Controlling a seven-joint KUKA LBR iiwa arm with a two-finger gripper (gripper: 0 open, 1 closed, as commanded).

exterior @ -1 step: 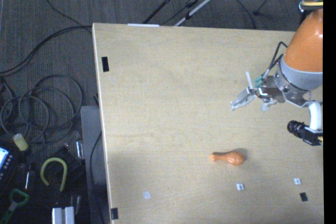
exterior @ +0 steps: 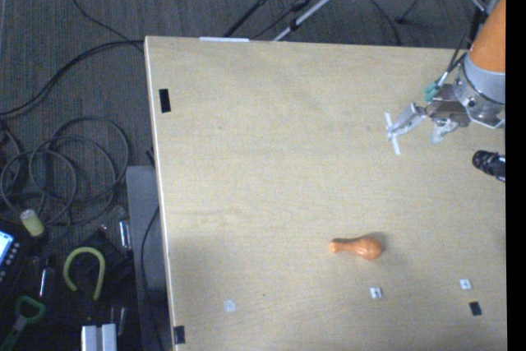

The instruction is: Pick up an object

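An orange gourd-shaped object [exterior: 358, 247] lies on its side on the tan bench top [exterior: 271, 177], in the lower middle, with its narrow end pointing left. My gripper [exterior: 417, 130] hovers at the right side of the bench, well above and to the right of the orange object in the camera view. Its pale fingers [exterior: 398, 127] are spread open and nothing is between them. The grey arm with its orange band [exterior: 493, 45] comes in from the right edge.
Small markers dot the bench: a black tag [exterior: 164, 100] near the left edge, and little white squares [exterior: 376, 292] and a black square [exterior: 475, 308] near the front right. Cables and tools [exterior: 74, 259] lie on the floor past the left edge.
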